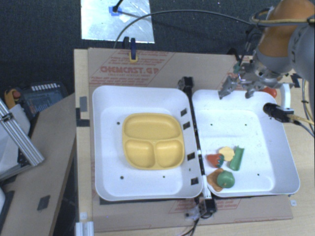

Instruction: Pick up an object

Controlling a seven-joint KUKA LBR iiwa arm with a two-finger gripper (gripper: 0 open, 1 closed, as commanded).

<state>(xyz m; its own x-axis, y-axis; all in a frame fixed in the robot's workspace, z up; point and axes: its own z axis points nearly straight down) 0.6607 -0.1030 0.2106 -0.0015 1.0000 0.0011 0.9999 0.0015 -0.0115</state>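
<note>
The gripper (pixel 237 91) hangs over the far rim of the right bin (pixel 280 146), its two dark fingers (pixel 225 91) spread apart with nothing between them. Above it the wrist is a tangle of metal and cable, hard to read, and the orange band (pixel 285 21) runs off the top right corner. A small red-orange thing (pixel 269 91) peeks out just behind the wrist, mostly hidden.

The objects to pick lie well away, clustered at the near left of the right bin: a yellow piece (pixel 226 153), a green stick (pixel 236 159), a red piece (pixel 213 160) and a green ball (pixel 226 179) resting on an orange slab (pixel 214 180). They touch and overlap, so their shapes are unclear.

The left bin (pixel 106 146) holds a yellow divided tray (pixel 151 140).
</note>
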